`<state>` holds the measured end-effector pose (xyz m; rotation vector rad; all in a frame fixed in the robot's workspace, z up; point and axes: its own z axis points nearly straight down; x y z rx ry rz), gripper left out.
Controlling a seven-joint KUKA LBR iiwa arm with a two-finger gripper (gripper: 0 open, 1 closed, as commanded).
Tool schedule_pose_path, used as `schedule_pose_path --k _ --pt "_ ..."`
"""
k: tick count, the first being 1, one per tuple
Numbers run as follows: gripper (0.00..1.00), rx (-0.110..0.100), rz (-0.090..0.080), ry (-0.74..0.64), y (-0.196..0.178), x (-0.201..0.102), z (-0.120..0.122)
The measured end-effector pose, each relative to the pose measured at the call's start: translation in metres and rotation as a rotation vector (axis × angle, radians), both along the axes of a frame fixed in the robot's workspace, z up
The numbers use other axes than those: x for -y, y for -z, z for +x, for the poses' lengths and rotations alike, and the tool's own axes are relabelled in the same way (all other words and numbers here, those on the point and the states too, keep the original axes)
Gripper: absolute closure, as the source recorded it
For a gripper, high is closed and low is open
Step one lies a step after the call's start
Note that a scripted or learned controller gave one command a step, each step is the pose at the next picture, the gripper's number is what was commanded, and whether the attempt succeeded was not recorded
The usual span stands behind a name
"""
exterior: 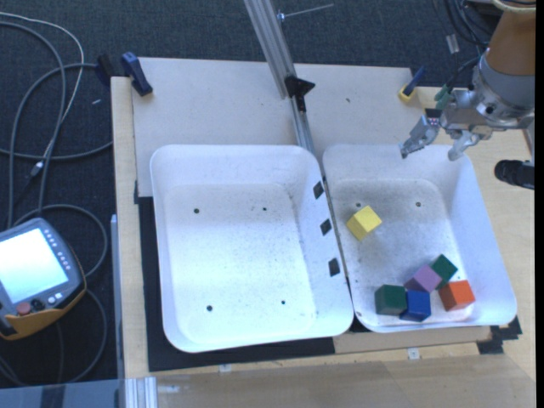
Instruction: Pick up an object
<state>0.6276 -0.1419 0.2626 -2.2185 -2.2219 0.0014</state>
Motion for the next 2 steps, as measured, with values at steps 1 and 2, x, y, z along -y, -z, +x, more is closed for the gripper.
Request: schedule_pose_path --k 1,2 --pt "0.0 -0.008 0.003 -0.002 0.128 -0.056 0.024" --pt "0.0 -0.007 0.002 0.004 0.166 -0.046 -0.024"
